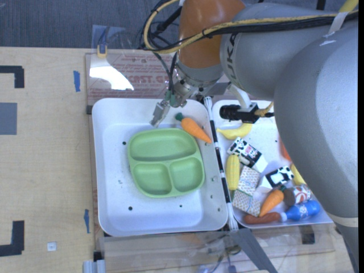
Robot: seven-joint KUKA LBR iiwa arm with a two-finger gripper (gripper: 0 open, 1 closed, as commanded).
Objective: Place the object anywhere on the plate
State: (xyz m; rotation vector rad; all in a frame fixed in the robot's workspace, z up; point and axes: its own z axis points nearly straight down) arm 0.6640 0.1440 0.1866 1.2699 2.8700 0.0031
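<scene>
Pale wood bench (pixel 40 152) is carrying two shallow white bins side by side, with the grey arm (pixel 296 67) reaching in from the right. Sitting in the left bin (pixel 108 209) is a green plate (pixel 165 162) with three compartments, all bare. A toy carrot (pixel 195 129) is lying just beside the plate's upper right corner, against the bin's right wall, green top pointing up-left; from this angle I cannot tell whether it is touching the plate rim. The claw (pixel 161 112) is hanging near the bin's back wall, just left of the carrot's top, and nothing is sitting between its fingers; whether they are parted or closed I cannot tell, as they are reading as one thin grey shape. The right bin (pixel 267 127) is holding a heap of other toys: a banana (pixel 234 132), corn (pixel 232 172), a second carrot (pixel 271 201). Judgement: the carrot is waiting to be picked. A good grasp is calling for the claw to shift right, turn across the carrot's thick middle, keep off the bin wall, then lift and release over any compartment.
</scene>
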